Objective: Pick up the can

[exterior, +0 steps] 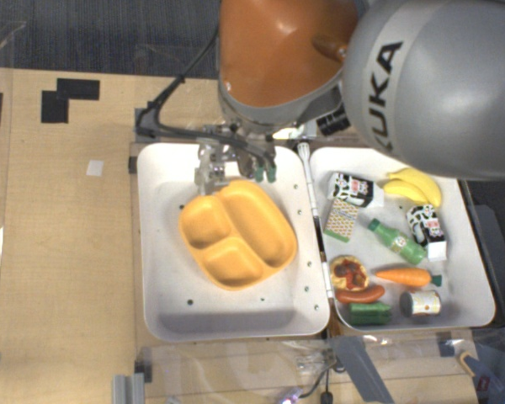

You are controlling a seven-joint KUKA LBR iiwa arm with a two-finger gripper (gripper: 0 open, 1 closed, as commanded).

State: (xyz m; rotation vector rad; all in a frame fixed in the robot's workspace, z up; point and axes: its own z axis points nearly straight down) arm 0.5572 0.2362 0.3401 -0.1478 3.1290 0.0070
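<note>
Two bins on the bench, and the claw (236,168) is hanging over the wrong one for this job. It sits above the far end of the left bin (164,251), right at the top edge of the yellow divided tray (236,234), and nothing is between its fingers. They look fairly narrow from this angle, though honestly I can't tell for sure. The can (422,303) is way off from the claw, over in the right bin (480,297), down in the near corner on the arm's side, lying on its side just past the carrot (402,276) and next to the green pepper-looking thing (369,312). My take on doing this well: lift clear of the tray, cross the divider between the bins, spread the fingers before descending, and line them up across the can's round body so it doesn't roll away. The carrot sits close, so coming straight down matters.
</note>
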